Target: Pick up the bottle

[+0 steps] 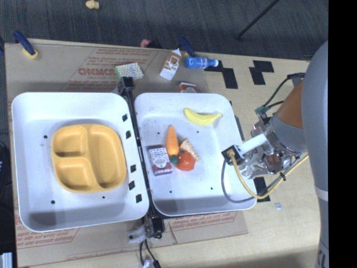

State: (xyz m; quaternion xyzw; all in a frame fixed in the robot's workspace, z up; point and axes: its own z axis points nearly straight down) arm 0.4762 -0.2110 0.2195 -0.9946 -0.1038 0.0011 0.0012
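Observation:
The bottle (199,63) is small and blue. It lies on its side on the cardboard behind the right bin (220,200), outside both bins. My gripper (266,162) hangs over the right rim of the right bin, well to the right of the bottle and nearer the front of the bench. I see nothing held at the gripper. The grey arm with its orange band (293,113) comes in from the right edge.
In the right bin lie a banana (202,116), a carrot (172,140), a tomato (186,161) and a red box (159,160). The left bin (30,116) holds a yellow divided plate (89,155). A small carton (170,65) and a green packet (129,70) lie near the bottle.

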